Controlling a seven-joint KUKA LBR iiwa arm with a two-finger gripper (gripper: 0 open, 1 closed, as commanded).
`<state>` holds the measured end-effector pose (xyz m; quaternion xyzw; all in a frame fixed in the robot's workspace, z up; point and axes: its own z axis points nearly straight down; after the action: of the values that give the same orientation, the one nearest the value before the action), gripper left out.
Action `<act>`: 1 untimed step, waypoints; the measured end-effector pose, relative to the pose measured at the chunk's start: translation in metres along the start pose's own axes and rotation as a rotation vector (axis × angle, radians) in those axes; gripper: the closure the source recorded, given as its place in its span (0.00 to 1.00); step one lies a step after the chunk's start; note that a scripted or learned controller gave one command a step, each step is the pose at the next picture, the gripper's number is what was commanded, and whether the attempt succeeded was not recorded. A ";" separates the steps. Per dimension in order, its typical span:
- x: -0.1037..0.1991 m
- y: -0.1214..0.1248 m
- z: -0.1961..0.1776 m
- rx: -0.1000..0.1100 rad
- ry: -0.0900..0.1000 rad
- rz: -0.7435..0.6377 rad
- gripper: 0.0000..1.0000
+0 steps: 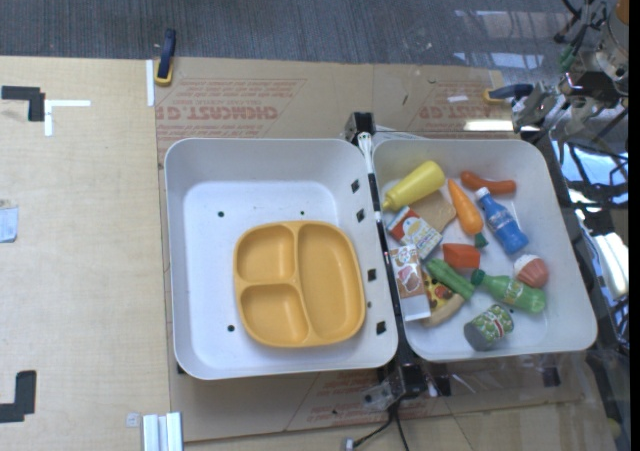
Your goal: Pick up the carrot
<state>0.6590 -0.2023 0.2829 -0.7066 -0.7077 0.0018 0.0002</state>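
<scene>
While the end effector [580,79], grip unreadable, hangs upper right, the carrot [464,207] lies well apart.

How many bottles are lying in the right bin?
3. The yellow bottle lies at the back left, the blue bottle toward the back right, and the green bottle toward the front right. Others may be hidden under the pile.
</scene>
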 end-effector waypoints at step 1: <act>-0.011 0.002 0.191 0.002 0.017 -0.043 0.00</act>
<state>0.6608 -0.2135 0.0922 -0.6911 -0.7227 -0.0034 0.0071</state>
